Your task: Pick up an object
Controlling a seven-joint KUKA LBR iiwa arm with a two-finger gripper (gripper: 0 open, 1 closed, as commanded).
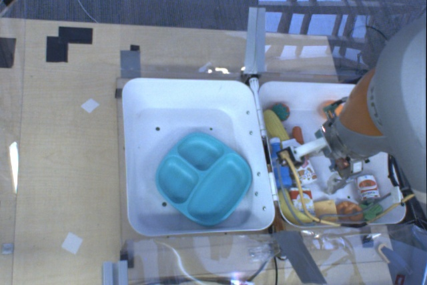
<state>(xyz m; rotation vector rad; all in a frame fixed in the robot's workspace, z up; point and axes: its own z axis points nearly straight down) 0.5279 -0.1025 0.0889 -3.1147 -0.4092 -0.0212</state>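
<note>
White bins: two shallow trays side by side on a pale wooden bench (60,163); the left bin (143,100) fills the centre of the frame, the right bin (303,97) sits at centre right.
Left bin contents: one turquoise divided plate (203,177) with three compartments, lying flat in the lower middle of the tray.
Right bin contents: a heap of small toy foods along its left and lower sides.
Corn cob: yellow corn cob (275,125), lying along the left wall of the right bin.
Round toy: small green and red ball-like piece (280,110), just above the corn.
Red piece: short red item (297,135), just right of the corn.
Blue item: blue block-like object (285,173) near the left wall, below the corn.
Banana: yellow banana (297,210) curving along the lower left corner of the right bin.
Small can: red-labelled can (367,189) at the lower right of the tray.
Arm: grey arm with orange band (360,110) entering from the right edge, over the right bin.
Gripper: gripper (337,180) low over the middle of the right bin, between the blue item and the can; I cannot tell how it is set, nor whether anything is caught in it.
</note>
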